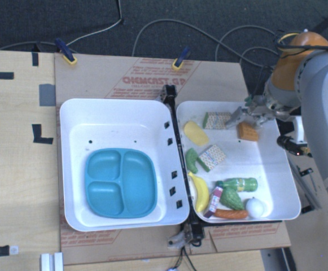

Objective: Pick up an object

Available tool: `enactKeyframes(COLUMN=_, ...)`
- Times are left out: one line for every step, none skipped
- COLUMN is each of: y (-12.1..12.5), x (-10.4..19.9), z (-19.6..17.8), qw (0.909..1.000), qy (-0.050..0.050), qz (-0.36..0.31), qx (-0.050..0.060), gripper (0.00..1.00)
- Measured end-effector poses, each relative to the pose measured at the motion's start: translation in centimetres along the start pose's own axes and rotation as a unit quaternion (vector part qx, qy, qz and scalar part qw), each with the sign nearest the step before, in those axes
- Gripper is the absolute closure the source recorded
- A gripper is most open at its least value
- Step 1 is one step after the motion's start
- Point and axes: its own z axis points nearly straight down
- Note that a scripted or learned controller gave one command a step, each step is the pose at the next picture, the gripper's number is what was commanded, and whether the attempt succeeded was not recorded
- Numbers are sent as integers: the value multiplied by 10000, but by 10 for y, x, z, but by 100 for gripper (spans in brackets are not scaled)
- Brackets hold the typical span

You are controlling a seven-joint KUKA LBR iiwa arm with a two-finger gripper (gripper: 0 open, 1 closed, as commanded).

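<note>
My gripper (pixel 246 116) hangs over the far right part of the right bin (pixel 282 168), open, with nothing between its fingers. An orange-brown block (pixel 248 132) lies just in front of it, close to the fingertips. A green patterned packet (pixel 215 120) lies to the gripper's left, beside a yellow lemon-like piece (pixel 196 132). Nearer the front lie a checkered little box (pixel 211 157), a green pepper (pixel 191 160), a banana (pixel 200 192), a green bottle (pixel 238 183), a red carrot-like piece (pixel 230 213) and a white ball (pixel 255 208).
The left bin (pixel 79 123) holds a blue divided plate (pixel 121 182). A black clamp strip (pixel 175 151) runs between the two bins. Cables (pixel 209 35) trail over the dark floor behind the bench. The arm (pixel 299 66) fills the right side.
</note>
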Motion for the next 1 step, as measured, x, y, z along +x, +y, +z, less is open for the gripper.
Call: enactKeyframes(y=-101, x=51, z=-71, qw=10000, qy=19, qz=13, qx=56, gripper=0)
